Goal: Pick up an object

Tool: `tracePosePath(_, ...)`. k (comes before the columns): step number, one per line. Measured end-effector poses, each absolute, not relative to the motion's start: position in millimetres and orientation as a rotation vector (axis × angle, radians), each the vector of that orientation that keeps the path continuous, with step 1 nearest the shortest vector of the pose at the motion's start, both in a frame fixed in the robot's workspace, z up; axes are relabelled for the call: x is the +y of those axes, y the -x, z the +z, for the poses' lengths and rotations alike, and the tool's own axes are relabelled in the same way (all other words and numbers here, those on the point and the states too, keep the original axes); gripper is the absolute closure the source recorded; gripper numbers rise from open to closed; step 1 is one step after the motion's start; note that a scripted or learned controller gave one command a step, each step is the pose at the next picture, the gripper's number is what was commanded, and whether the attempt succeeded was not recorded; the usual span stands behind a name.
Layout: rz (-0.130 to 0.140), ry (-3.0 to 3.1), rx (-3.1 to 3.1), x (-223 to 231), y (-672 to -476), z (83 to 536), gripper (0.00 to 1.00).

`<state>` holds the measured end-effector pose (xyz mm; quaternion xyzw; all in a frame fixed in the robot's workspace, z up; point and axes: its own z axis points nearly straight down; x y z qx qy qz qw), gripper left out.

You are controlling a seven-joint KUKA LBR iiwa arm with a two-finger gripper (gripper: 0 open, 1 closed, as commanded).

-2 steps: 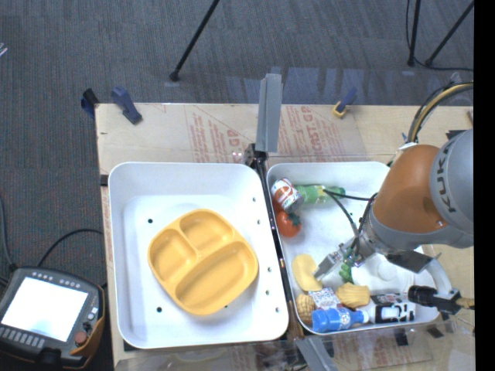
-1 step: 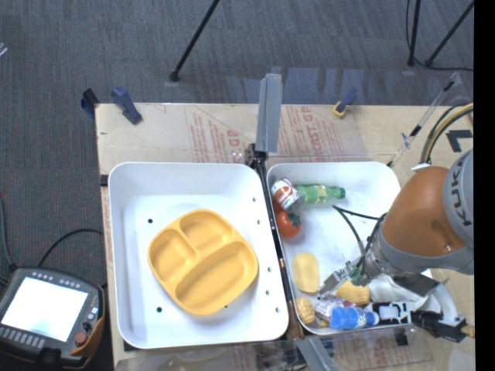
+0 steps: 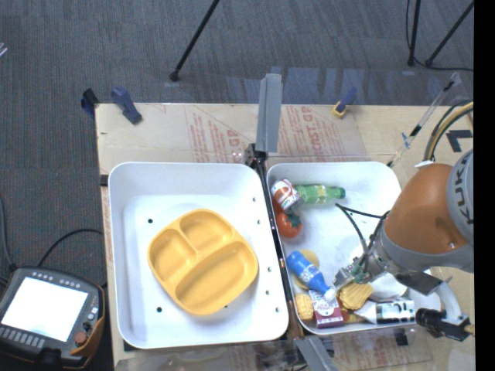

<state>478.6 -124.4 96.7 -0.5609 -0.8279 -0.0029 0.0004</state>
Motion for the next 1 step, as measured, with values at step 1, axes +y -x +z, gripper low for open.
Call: tracePosePath(1,-0.012,1.675,-2.668,-39.3,-559.0,231.0,1.00)
